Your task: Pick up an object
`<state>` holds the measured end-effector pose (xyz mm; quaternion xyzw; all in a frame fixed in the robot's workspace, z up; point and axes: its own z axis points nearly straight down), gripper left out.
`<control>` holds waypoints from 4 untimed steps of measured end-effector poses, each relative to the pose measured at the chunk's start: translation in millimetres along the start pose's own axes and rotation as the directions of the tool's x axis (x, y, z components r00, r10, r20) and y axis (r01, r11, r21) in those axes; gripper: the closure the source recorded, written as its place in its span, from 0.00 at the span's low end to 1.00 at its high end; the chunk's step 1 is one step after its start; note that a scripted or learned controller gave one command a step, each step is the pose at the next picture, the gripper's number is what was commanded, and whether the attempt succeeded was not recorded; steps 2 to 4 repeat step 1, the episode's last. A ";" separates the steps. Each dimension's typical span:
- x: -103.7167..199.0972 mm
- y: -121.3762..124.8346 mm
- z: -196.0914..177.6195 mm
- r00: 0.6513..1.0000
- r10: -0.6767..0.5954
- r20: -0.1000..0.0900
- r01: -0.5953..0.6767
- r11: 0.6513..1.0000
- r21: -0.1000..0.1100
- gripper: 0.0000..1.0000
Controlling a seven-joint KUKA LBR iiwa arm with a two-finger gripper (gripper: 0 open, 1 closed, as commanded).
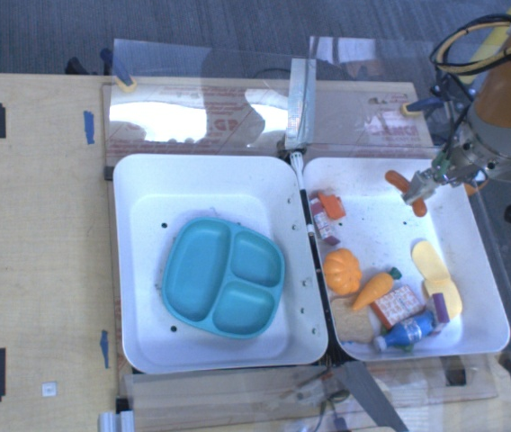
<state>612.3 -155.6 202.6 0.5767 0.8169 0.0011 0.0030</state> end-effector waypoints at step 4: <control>73.1 47.3 -9.8 0.998 -0.065 -0.004 0.065 0.998 0.003 1.00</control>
